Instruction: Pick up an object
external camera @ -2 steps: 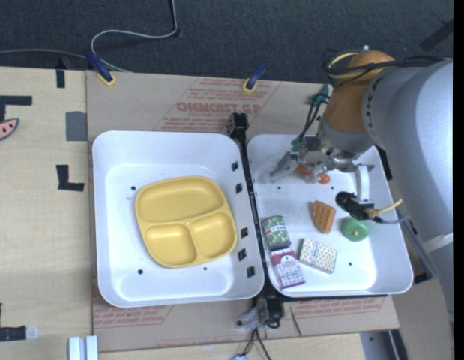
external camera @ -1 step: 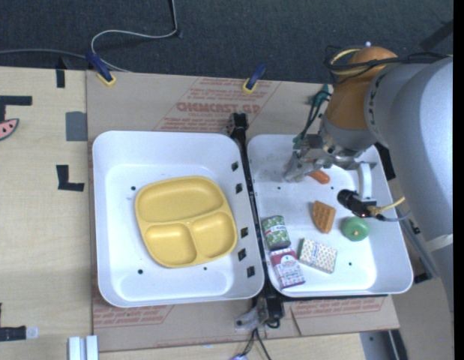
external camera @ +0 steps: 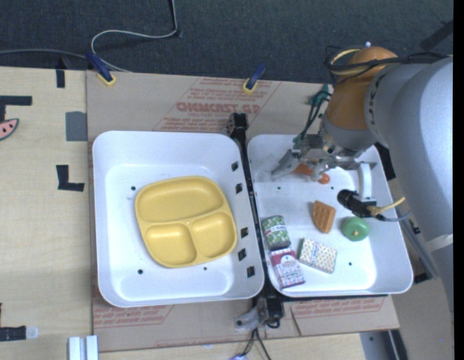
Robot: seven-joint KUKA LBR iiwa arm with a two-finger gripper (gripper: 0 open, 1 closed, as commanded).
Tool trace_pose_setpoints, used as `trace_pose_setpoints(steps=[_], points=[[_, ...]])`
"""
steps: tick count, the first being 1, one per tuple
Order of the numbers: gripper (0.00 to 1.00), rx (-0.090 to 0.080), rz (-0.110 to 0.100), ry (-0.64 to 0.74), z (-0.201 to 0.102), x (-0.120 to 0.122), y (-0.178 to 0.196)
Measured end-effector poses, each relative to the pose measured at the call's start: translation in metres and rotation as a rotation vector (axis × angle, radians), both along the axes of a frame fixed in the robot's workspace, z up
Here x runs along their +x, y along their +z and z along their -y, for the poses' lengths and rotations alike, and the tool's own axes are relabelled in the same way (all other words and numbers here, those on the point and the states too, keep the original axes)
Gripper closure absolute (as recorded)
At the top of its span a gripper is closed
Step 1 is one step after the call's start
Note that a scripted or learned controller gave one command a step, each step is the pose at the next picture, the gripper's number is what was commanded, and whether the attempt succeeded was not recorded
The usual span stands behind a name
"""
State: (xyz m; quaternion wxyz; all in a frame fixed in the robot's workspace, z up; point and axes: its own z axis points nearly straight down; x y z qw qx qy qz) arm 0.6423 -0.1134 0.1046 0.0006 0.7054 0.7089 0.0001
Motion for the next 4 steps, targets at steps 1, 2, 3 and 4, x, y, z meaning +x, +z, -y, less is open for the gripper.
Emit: trace_pose_setpoints(steps=[1, 2, 3, 4], points=[[1.00, 0.001, -0.001, 0.001, -0.0005, -0.0002, 0.0092], [0.00, 0.000, -0.001, 0.001, -0.0005, -0.0002, 0.0091], [1.00, 0.001, -0.002, 0.001, -0.0009, -0.0004, 0.0184], [0.00, 0.001, -0.002, 0.001, -0.0009, -0.0005, 0.0183]])
